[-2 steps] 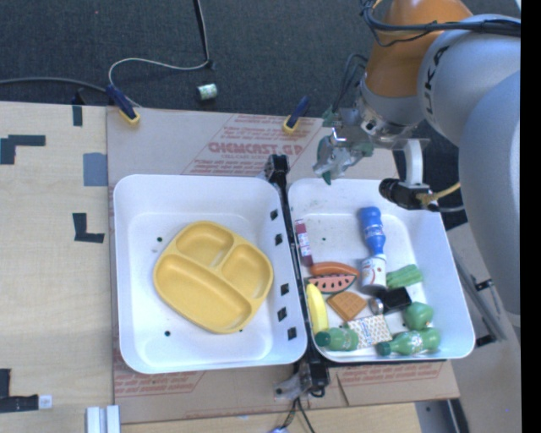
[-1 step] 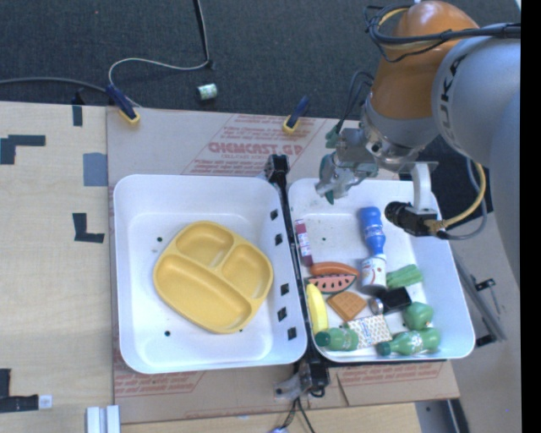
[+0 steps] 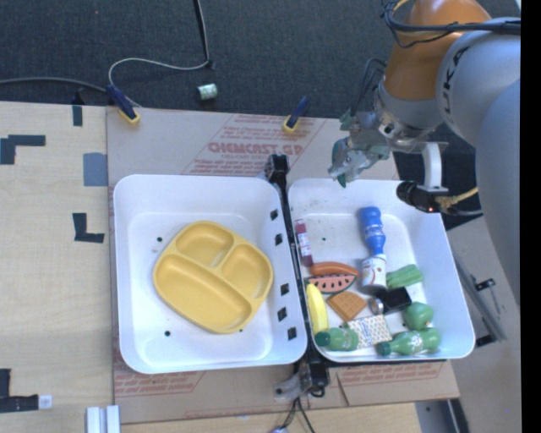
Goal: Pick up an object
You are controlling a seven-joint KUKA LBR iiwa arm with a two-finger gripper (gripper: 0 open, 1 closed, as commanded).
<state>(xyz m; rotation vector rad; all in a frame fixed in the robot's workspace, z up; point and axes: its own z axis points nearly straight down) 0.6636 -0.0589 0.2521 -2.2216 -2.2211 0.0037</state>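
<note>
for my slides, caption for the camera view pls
Arm's tool above right bin of toy food; yellow divided plate in left bin.

Arm (image 3: 494,76): smooth, rounded grey casing, glossy, with a broad orange band (image 3: 427,42) wrapping the section above the wrist. Thin dark cables (image 3: 397,21) loop along the orange section and run toward the wrist. Gripper (image 3: 345,173): small, pale grey-green metal parts, blocky and angular next to the rounded arm, with a white bracket (image 3: 434,165) just beside it.
</note>
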